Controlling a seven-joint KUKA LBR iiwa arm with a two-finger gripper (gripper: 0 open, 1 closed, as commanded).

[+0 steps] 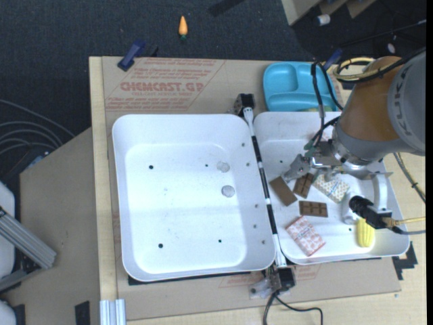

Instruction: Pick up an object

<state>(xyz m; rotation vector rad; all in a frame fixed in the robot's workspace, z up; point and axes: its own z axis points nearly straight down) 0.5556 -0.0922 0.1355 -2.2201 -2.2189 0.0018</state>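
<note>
1. Progress: nothing is seen lifted. The gripper (302, 169) is lowered into the right bin (284, 128), its tip among the objects there; the pick is judged under way, not completed.
2. Gripper state: the fingers are read as slightly apart, metal tips directed at a brown chocolate-like bar (304, 184). Whether the bar is touched cannot be told; nothing is shown clamped between them.
3. Candidate objects, all lying in the right bin: a second brown bar (282, 190) near the divider; a third brown bar (313, 209); a red-and-white patterned packet (306, 235); a pale dotted packet (332, 185); a yellow object (365, 233) by the right rim.
4. Left bin (135, 147): two small round greyish marks are noted on its floor.
5. Remaining: closing on one object, lifting it clear.
6. Writing: red print on the brown board (162, 80) under the bins is read as "CHEMCAST"; the following letters and smaller lines are illegible. Packet prints are too small to read.
7. Blue tray (287, 87): set behind the right bin.
</note>
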